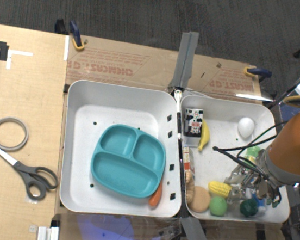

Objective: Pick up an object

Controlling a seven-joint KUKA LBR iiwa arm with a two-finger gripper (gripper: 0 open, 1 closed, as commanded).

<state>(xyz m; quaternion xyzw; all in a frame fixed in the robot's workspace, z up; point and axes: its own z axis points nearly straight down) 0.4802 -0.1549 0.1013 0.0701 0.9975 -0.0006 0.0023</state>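
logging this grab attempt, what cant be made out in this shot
- Hand, camera view: lost among cables and metal parts, so its state and any contact with the corn are unclear.
- Dark green object: partly under the hand, identity unclear.
- Carton: print too small to read.
- Carrot: partly tucked under the teal tray.

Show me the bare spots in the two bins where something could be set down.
Right bin: bare floor between the banana and the white egg, down to the corn. Its near edge is crowded with toy food and the claw. Left bin: the teal plate takes the middle; bare strips lie behind it and to its left.
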